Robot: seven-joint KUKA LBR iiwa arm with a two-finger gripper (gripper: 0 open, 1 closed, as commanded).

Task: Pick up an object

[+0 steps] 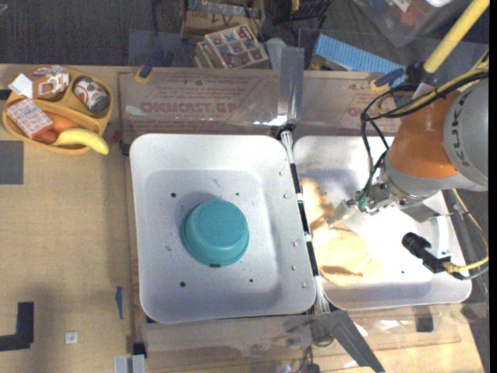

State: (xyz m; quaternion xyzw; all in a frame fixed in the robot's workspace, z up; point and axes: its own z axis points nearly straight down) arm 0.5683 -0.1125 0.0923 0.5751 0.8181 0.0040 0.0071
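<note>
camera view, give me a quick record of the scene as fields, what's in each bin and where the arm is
left bin: one teal bowl, upside down, near the centre
right bin: tan flat pieces, one by the left wall, one toward the front
arm: over the right bin, reaching in from the right
end effector: low over the right bin, beside the tan pieces
bench, far left: yellow tray with a banana and other play food

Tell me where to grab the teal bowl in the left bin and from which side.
The bowl sits mouth down, so only its rounded back shows and no rim is free. Probably best to come straight down and close across its flat top disc, or pinch its widest edge low against the left bin floor.
</note>
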